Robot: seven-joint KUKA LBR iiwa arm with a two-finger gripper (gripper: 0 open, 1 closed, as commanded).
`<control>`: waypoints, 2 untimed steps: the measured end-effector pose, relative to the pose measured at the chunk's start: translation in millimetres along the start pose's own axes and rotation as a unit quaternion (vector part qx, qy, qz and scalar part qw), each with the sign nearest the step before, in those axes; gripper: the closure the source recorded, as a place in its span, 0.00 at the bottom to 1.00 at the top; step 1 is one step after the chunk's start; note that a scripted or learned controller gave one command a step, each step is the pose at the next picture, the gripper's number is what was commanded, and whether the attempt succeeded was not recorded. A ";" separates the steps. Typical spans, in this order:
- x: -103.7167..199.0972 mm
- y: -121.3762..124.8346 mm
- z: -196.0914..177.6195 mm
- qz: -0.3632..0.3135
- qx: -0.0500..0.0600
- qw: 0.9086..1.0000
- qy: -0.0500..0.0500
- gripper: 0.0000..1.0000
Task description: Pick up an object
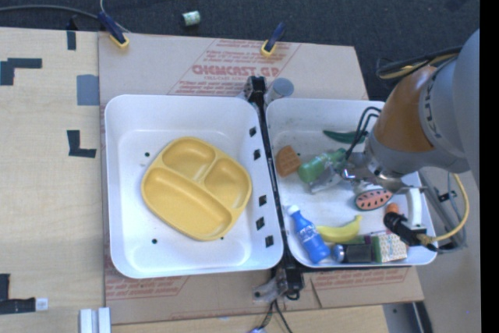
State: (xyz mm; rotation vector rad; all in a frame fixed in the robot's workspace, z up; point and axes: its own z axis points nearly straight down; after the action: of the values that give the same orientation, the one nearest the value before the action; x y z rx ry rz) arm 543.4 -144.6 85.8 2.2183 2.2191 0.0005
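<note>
The arm (425,117) enters from three o'clock over the right bin (292,111). The left bin (125,121) holds a yellow divided plate (195,187). The gripper (348,171) sits beside a green toy (321,168); its spread cannot be told. At five o'clock crowd a blue bottle (308,234), a banana (341,230), a watermelon slice (374,199)
</note>
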 end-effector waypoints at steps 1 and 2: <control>25.1 11.9 0.4 0.000 0.000 1.000 0.000 0.00; 23.0 46.6 0.6 0.000 0.000 1.000 0.001 0.00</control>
State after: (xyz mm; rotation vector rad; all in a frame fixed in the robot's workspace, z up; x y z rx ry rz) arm 590.1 -121.5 85.3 2.2185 2.2209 0.0012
